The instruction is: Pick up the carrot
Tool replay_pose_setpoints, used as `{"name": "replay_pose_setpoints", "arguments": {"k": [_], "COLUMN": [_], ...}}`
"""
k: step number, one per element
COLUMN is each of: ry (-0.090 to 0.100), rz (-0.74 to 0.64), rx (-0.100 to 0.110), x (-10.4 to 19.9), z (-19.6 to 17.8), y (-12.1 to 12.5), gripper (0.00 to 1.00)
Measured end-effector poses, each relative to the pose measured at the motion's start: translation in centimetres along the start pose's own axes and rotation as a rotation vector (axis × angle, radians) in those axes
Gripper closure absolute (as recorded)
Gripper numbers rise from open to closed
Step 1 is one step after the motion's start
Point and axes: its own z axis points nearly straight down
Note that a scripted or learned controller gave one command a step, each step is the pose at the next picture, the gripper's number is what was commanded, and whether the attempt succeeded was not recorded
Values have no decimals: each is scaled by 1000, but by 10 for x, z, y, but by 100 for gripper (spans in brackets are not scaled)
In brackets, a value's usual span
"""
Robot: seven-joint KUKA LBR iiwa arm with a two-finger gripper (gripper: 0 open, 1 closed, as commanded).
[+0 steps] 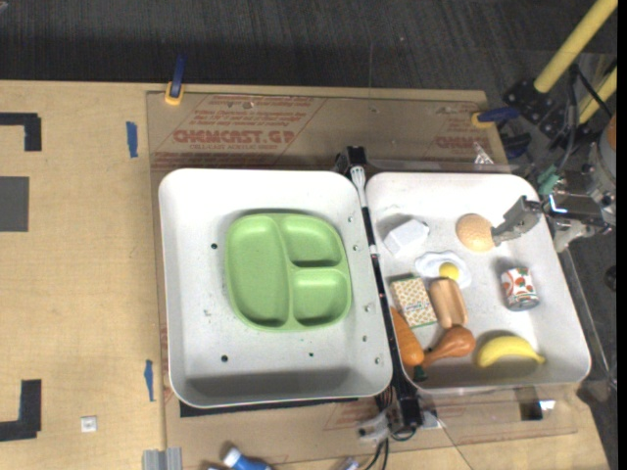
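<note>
Two white bins point(186, 262) are set on a cardboard-covered bench point(78, 262). The carrot point(407, 337) is seen along the right bin's left wall. The claw point(514, 220) is poised over that bin's right side, apparently holding nothing; its opening cannot be told.

One fixed camera, high above the bench point(78, 262), looking down at a slant, far enough back to take in both white bins point(186, 262) side by side, arm's side at right

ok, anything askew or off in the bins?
One thing: the carrot lies wedged against the right bin's left wall, partly tucked beside the small box. The other items lie loosely scattered, nothing spilled. The green tray sits squarely.
</note>
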Motion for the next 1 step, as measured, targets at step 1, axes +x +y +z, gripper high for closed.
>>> {"name": "replay_pose_setpoints", "arguments": {"k": [1], "ry": [0], "rz": [360], "rx": [3], "x": [5], "z": [-6], "y": [-18], "gripper": [0]}}
